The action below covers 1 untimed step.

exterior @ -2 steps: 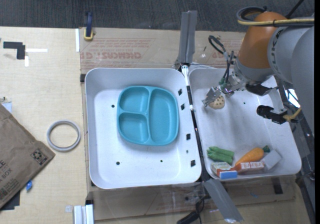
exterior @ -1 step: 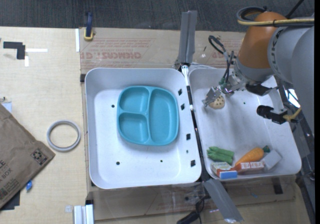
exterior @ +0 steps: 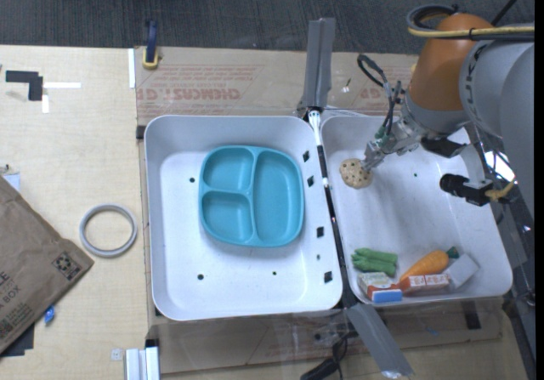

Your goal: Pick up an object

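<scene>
Overhead, the gripper [exterior: 371,162] reaches into the right bin [exterior: 408,208], its tips touching a chocolate-chip cookie [exterior: 354,172]. Whether it grasps the cookie cannot be told. A blue divided plate [exterior: 252,196] lies in the left bin [exterior: 170,200].

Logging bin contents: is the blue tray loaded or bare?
Bare. The blue tray lies flat in the left bin, all three compartments showing plain blue. The cookie sits in the right bin.

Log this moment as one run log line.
arm: over right bin | gripper: beside cookie, grasp unconfirmed | carrot: untouched | left bin: blue tray
</scene>
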Tool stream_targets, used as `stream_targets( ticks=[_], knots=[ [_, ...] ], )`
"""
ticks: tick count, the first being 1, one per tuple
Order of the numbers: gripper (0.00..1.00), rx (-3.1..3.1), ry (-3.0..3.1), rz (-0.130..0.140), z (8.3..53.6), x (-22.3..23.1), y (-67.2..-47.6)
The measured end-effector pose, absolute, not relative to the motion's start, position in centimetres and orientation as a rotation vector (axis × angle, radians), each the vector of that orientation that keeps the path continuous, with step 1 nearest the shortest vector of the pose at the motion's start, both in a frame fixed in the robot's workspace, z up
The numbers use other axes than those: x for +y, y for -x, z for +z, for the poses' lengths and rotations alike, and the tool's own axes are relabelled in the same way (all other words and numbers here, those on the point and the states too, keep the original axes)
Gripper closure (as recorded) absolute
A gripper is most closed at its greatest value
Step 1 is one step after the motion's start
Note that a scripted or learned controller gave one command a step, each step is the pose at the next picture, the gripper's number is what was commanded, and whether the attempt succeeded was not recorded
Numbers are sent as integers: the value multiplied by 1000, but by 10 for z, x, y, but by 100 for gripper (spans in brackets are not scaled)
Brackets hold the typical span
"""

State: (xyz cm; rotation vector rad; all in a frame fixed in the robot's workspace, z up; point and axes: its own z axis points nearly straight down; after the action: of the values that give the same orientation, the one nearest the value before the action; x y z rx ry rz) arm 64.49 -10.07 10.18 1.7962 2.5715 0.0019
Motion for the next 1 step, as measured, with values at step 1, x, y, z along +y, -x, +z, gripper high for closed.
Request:
stream_targets(
  ticks=[1],
  knots=[
    [100,2656,-1677,-1,191,-89,-660]
  ],
)
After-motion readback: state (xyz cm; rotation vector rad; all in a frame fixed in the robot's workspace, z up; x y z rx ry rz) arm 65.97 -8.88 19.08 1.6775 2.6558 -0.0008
